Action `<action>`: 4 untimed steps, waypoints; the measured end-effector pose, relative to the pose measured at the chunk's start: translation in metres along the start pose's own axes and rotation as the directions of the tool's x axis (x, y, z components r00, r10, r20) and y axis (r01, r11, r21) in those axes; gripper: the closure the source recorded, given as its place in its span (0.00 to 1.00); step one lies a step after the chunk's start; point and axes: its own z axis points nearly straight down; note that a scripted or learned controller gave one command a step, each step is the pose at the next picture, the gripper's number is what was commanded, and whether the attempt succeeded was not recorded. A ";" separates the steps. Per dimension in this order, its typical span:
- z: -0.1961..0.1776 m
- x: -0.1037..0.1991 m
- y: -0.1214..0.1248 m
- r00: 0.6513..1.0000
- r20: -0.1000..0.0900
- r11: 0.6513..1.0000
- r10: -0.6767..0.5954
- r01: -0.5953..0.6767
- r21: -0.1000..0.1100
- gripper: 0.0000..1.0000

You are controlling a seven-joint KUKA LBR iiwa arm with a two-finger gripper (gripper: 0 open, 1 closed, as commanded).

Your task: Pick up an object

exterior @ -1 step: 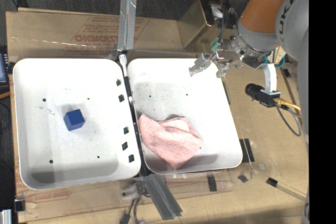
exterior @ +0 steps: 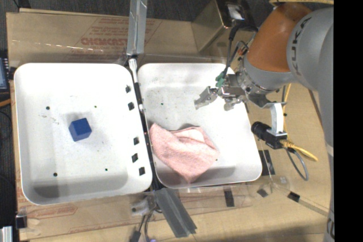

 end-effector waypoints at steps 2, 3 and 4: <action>0.114 0.007 -0.019 0.997 0.000 0.997 0.081 -0.081 -0.001 1.00; 0.114 0.007 -0.019 0.997 0.000 0.997 0.081 -0.081 -0.002 0.00; 0.124 0.019 -0.015 0.995 -0.002 0.995 -0.105 0.105 -0.002 0.00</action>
